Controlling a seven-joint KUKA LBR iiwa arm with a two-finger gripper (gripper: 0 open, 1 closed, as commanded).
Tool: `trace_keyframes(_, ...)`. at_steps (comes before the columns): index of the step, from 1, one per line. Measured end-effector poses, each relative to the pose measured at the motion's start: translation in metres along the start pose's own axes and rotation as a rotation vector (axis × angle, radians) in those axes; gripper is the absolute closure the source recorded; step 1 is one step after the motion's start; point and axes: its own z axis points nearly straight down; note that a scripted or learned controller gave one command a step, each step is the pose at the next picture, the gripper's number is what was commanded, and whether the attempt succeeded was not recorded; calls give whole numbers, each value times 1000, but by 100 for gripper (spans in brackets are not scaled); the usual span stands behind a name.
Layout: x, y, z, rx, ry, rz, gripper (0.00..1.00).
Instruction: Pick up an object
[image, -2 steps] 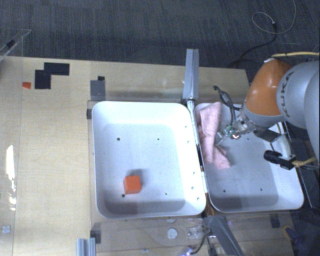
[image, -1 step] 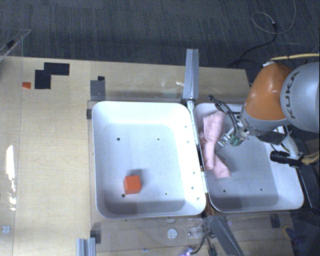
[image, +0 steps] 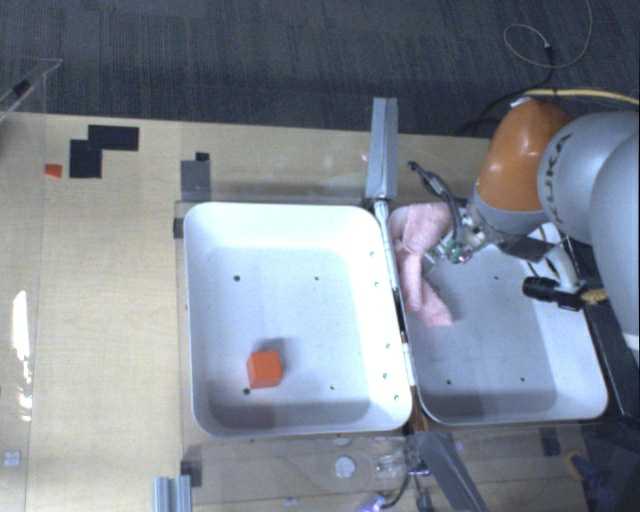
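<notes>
I work in a robotics lab or test cell, not a home. My grey metal arm with its orange band (image: 525, 150) reaches over a pale wooden bench (image: 90, 330) that bears two shallow white plastic bins (image: 300, 225) set side by side, parted by a grey metal divider post (image: 382, 150). Black tape marks (image: 100, 148) are stuck on the benchtop, loose thin cables (image: 545, 45) trail over the dark grey carpeted floor (image: 250, 50), and metal brackets (image: 196, 178) fix the bins in place.
</notes>
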Motion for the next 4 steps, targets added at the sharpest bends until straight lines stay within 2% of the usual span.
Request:
trace_keyframes(1, -30, -51, -117, 0, 0, 44, 0)
trace_keyframes(2, 12, -36, -9, -3, -1, 1, 0)
trace_keyframes(3, 12, -36, -9, -3, -1, 1, 0)
trace_keyframes(4, -18, 16, -2, 20, 16, 95, 0)
